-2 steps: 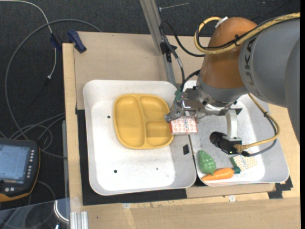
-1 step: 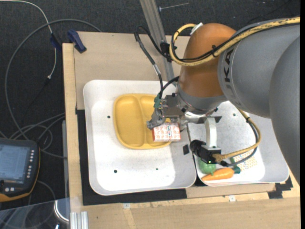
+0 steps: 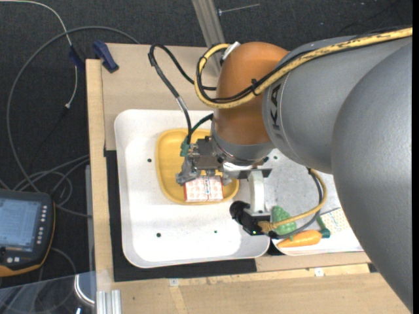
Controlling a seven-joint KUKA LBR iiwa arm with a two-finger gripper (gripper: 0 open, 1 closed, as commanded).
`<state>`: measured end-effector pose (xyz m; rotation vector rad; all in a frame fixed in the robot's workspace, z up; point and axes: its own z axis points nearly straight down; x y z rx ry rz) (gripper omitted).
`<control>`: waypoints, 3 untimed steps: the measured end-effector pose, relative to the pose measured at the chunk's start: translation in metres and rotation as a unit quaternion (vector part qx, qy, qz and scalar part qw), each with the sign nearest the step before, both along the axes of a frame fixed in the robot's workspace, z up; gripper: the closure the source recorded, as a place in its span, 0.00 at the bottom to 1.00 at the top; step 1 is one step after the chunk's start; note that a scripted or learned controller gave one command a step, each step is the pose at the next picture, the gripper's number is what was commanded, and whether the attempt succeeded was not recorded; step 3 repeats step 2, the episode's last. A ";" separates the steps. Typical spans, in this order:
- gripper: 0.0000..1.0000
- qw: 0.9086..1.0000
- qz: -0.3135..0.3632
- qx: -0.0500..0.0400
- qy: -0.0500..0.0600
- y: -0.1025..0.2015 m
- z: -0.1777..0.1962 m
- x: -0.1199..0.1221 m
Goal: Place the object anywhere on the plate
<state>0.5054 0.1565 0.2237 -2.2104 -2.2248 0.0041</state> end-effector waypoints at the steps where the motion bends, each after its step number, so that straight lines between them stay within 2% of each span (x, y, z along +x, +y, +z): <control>1: 1.00 1.000 0.000 0.000 -0.002 0.055 -0.004 -0.008; 2: 0.00 1.000 -0.002 -0.001 -0.002 0.052 -0.004 -0.007; 3: 0.00 1.000 -0.002 -0.001 -0.002 0.052 -0.004 -0.007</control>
